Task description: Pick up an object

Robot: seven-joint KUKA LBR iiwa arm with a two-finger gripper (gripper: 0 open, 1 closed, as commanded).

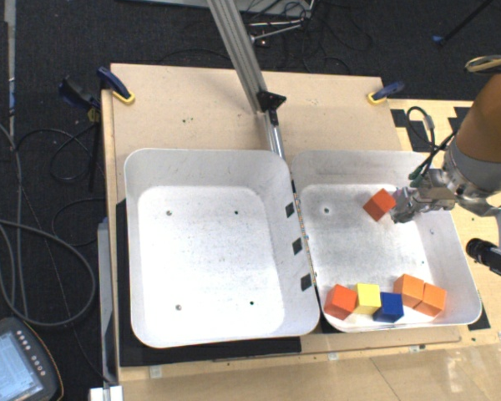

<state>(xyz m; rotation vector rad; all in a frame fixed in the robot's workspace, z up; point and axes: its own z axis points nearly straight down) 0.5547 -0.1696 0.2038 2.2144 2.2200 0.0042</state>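
Observation:
My gripper [395,210] hangs over the upper middle of the right bin [451,249], reaching in from the right. An orange block [377,204] sits tilted at its tip, its right edge tucked between the dark fingers [401,213], and the gripper is shut on it. Several more blocks lie along the right bin's front wall: an orange one [341,300], a yellow one [368,296], a blue one [390,307] and two orange ones [411,289] [432,298].
The left bin [150,224] stands beside the right bin, with a dark seam between them. A metal pole [242,48] slants across the back of the bench. Clamps [117,84] [386,91] hold the board's far corners.

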